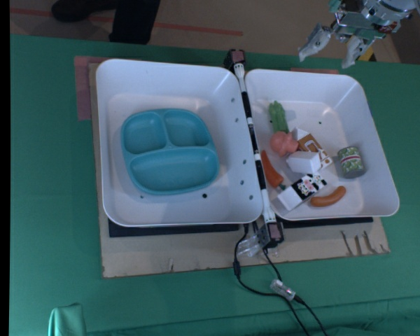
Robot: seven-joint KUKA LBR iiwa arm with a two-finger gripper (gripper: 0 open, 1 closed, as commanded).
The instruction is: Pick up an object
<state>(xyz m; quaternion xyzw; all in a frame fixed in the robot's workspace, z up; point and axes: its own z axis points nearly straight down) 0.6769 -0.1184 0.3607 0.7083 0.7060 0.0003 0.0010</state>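
Cables (280,289) trail in front; beyond the right bin (378,187), the end effector (333,47) hangs, fingers spread, empty.

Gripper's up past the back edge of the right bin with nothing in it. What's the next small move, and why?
Probably bring the gripper forward and down over the right bin. Its fingers are spread and hold nothing, and it hangs beyond the bin's far rim, while the toys lie clustered lower in the bin. The green can sits apart from the others, so it looks like the easiest first target.
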